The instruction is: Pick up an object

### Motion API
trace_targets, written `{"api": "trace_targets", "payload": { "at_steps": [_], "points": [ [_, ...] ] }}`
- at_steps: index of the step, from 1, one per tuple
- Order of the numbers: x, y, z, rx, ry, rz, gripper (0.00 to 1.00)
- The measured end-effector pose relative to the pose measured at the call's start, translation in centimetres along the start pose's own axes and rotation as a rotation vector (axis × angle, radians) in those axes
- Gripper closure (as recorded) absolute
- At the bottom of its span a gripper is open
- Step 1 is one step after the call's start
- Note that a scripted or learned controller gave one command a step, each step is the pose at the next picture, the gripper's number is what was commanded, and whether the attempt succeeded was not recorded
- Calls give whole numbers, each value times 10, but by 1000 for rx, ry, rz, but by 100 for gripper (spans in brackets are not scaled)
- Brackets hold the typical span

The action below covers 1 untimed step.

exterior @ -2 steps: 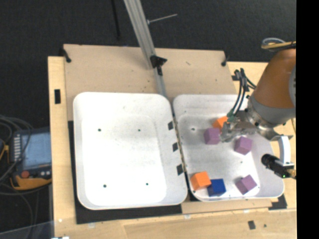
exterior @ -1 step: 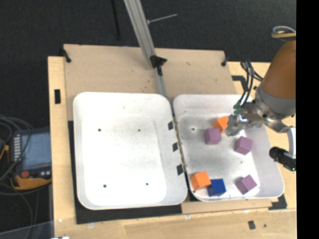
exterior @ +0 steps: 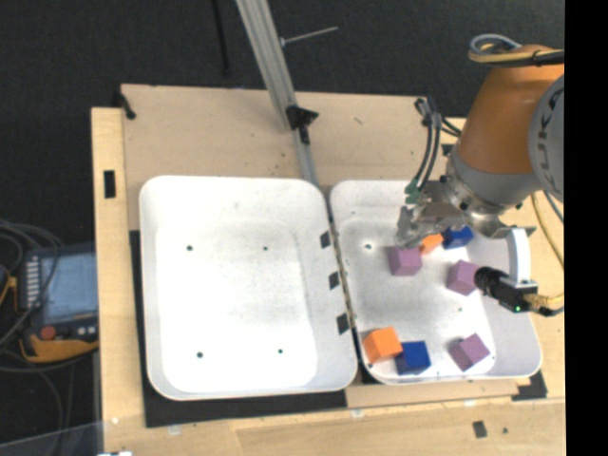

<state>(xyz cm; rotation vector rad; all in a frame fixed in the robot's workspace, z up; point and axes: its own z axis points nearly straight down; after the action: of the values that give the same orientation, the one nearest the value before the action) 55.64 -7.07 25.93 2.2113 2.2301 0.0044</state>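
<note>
Hovering low over the far part of the right bin (exterior: 532,354), the gripper (exterior: 415,228) sits just beyond a purple block (exterior: 405,260), with a small orange piece (exterior: 431,243) and a blue piece (exterior: 459,237) tucked close beside it on the right. Whether its jaws stand apart or together cannot be told from this slanted view, since the wrist and its cabling cover them, and nothing is seen gripped.

The step in hand looks like the approach: the arm is positioned over a cluster of candidates but no object is lifted clear of the bin floor. The likeliest target is the purple block just on the near side of the tool, or the orange piece touching its right flank; which one cannot be settled.

Other choices lie further off in the same bin: a second purple block (exterior: 463,277) to the right, and along the near edge an orange block (exterior: 383,343) touching a blue block (exterior: 413,357), with a third purple block (exterior: 468,351) near them. The left bin (exterior: 161,207) holds nothing to pick.

The next move calls for centring over one single block, descending so the jaws straddle it, then closing and lifting. The crowding at the far cluster is the risk: a neighbour may be nudged or caught.
</note>
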Motion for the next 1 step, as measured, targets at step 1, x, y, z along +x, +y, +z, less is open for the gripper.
{"api": "trace_targets", "payload": {
  "at_steps": [1],
  "points": [
    [47,21,13,2,-1,2,100]
  ]
}}
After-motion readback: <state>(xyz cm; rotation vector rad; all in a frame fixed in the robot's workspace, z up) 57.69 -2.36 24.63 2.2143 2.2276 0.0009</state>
